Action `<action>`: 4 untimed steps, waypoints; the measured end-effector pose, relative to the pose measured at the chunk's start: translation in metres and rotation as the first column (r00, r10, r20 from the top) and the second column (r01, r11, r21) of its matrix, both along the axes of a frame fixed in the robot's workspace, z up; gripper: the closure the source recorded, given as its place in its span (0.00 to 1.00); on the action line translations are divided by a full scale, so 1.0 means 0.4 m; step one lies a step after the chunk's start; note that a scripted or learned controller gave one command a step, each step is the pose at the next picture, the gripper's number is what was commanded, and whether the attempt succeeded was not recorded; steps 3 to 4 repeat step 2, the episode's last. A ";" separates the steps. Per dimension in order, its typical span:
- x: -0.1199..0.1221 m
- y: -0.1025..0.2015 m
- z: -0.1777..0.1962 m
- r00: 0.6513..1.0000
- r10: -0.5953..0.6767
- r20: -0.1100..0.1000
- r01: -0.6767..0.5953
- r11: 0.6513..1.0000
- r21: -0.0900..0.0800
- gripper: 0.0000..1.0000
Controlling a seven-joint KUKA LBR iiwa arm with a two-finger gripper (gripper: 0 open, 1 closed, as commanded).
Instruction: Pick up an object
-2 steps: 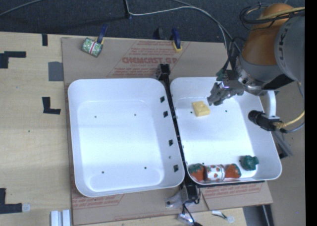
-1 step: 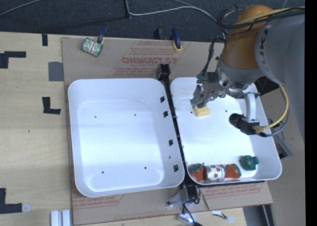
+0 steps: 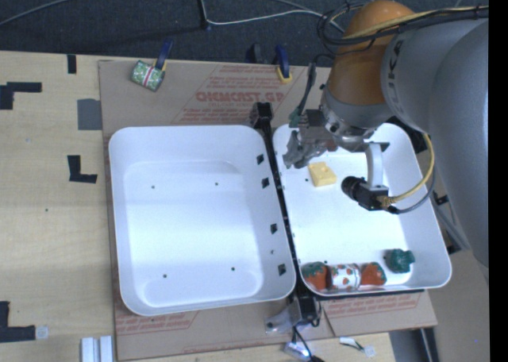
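Note:
My gripper (image 3: 300,150) hangs over the upper left corner of the right bin (image 3: 349,229), close to the divider between the two bins. A small yellow block (image 3: 321,175) lies on the bin floor just to the lower right of the gripper, apart from it. Along the right bin's near edge sit a red and green piece (image 3: 316,275), a white and red piece (image 3: 344,277), an orange piece (image 3: 373,275) and a green piece (image 3: 399,259). The grey arm with its orange band (image 3: 373,23) hides the bin's far right corner.
The left bin (image 3: 119,194) stands beside the right one, their rims touching at black clips (image 3: 275,194). A small green box (image 3: 148,75) lies on the cardboard beyond the left bin. A black cable fitting (image 3: 361,191) hangs off the wrist over the right bin.

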State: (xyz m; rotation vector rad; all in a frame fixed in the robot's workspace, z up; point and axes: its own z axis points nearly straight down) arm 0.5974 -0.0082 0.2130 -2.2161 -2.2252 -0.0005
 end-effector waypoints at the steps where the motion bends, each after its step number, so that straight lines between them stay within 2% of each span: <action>1: 0.011 0.143 -0.015 1.000 0.001 -0.001 -0.001 1.000 0.000 1.00; 2: 0.006 0.249 -0.001 1.000 0.000 0.000 0.000 1.000 0.000 1.00; 4: 0.006 0.249 -0.001 1.000 0.000 0.000 0.000 1.000 0.000 1.00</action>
